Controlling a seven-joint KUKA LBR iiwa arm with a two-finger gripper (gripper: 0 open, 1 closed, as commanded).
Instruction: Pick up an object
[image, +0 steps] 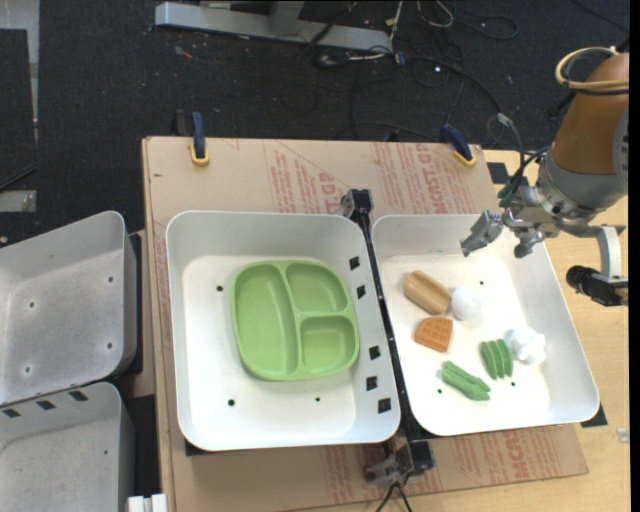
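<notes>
The gripper (498, 234) is seen above the far edge of the right bin (570, 395), with its two fingers spread apart and nothing held between them. Below it and toward the middle of that bin, a tan bread-roll-shaped toy (427, 292) is laid at a slant, and a small white ball (466, 302) is found touching its right end. Just in front of the roll an orange waffle-like piece (434, 334) is placed, and nearer the front two green pod-shaped pieces (466, 381) (496, 358) are set side by side, with a white lumpy piece (527, 346) just beside the right one. All of these are judged to be light, hollow plastic play food: stiff enough not to be crushed, but smooth, so that a slipping hold is to be expected. The roll is judged the easiest to take, being nearest the gripper and thick; it would best be taken across its short width at the middle, away from the ball. The ball is likely to roll if nudged. In the left bin (200, 400) a green divided plate (295, 320) is laid flat; its thin rim is judged hard to seize. Both bins are carried on a cardboard-covered counter (300, 170).
</notes>
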